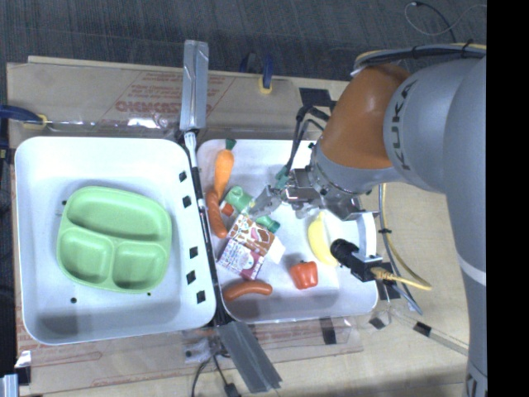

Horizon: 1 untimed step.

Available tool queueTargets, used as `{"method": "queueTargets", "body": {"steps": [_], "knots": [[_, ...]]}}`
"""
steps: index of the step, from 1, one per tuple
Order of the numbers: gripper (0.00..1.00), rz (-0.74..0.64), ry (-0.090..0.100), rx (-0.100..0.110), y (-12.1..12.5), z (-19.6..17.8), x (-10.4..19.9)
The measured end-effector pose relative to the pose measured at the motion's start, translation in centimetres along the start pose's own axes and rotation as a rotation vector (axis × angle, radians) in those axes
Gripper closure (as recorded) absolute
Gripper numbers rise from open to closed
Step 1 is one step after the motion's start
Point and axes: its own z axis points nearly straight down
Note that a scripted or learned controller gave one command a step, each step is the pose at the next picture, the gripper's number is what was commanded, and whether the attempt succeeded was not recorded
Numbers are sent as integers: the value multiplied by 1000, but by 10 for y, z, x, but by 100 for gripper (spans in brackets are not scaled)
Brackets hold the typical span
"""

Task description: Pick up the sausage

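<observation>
The gripper (277, 195) hung over the right bin (347, 304); whether it was apart or together could not be told. Below it lay one snack packet (246, 246), one red pepper (303, 275) and one sausage (246, 289) near the bin's front wall. One green tray (114, 238) sat in the left bin (41, 222).

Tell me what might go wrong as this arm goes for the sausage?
The gripper hangs over the green bottle, well short of the reddish-brown sausage at the right-hand white bin's near edge. The printed snack packet and red pepper crowd it, so the gripper could grab or knock those instead.
</observation>
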Motion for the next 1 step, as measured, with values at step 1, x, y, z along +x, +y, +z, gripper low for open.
{"method": "queueTargets", "body": {"steps": [1], "knots": [[0, -517, -2, -6, -23, 105, -17]]}}
